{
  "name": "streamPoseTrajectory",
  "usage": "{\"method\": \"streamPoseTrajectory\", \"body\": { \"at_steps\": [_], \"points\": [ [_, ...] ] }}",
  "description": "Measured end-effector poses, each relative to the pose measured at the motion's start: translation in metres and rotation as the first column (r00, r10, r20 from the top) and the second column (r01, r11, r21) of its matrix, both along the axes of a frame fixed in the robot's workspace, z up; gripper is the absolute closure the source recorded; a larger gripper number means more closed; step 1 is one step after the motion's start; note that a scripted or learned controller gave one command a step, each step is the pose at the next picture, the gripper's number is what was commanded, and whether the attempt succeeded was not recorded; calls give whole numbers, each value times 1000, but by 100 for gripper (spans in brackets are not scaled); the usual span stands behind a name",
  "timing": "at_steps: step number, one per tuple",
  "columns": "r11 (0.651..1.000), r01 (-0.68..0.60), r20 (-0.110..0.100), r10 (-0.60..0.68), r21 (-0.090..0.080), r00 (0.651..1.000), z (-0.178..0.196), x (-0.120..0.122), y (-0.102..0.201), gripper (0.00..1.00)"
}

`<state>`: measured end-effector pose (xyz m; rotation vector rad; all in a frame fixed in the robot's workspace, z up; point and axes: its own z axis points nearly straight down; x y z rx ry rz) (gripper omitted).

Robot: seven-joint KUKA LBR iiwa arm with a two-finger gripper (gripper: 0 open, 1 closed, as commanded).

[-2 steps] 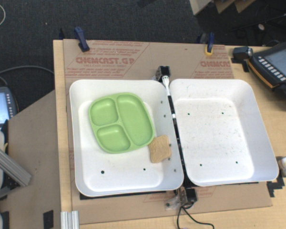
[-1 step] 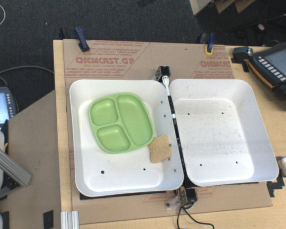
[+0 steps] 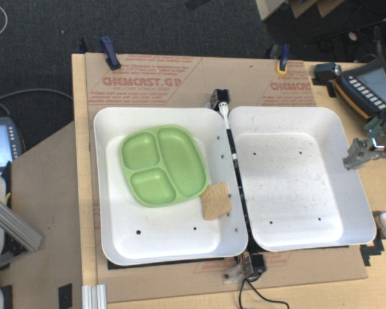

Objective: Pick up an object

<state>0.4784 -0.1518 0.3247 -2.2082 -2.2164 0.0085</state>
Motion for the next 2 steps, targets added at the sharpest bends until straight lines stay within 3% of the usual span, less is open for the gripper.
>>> {"method": "streamPoseTrajectory", "body": {
  "at_steps": [1,2],
  "points": [
    [1000,0,36,0,-11,999,188,25,18,100],
    [1000,4,3,-4,-3,1000,84,-1,39,100]
  ]
}}
